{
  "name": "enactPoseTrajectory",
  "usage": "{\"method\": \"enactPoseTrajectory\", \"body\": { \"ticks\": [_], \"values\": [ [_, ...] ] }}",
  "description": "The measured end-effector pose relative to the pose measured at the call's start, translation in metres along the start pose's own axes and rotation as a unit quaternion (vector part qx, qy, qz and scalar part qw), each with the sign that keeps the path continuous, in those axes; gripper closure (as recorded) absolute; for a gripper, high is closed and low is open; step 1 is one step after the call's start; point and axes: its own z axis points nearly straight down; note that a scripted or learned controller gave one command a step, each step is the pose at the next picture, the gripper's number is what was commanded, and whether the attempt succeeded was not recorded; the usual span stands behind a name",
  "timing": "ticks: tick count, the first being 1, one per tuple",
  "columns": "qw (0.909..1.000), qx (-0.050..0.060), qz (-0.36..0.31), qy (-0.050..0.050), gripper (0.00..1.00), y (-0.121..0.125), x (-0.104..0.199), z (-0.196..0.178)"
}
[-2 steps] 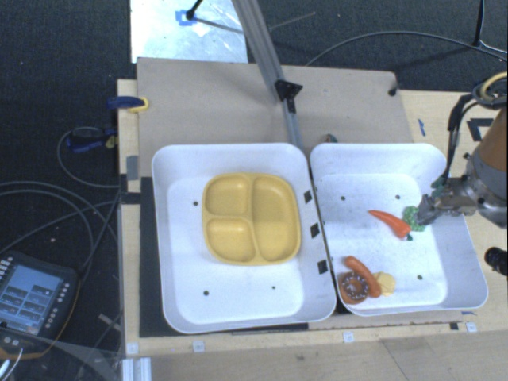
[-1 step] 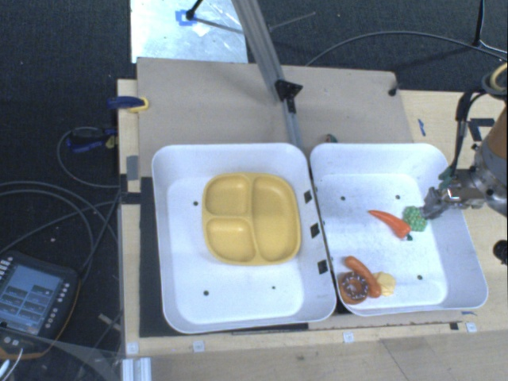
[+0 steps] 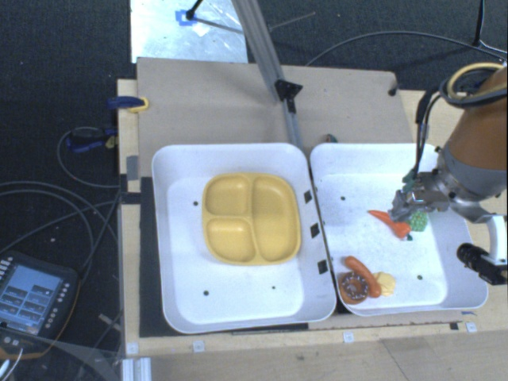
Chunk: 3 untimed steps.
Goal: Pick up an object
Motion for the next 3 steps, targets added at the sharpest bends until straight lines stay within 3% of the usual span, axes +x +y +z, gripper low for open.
{"method": "enactPoseTrajectory", "body": {
  "ticks": [3],
  "values": [
    [1.0, 0.001, -0.001, 0.0, 1.0, 0.002, 0.157, 0.011]
  ]
}}
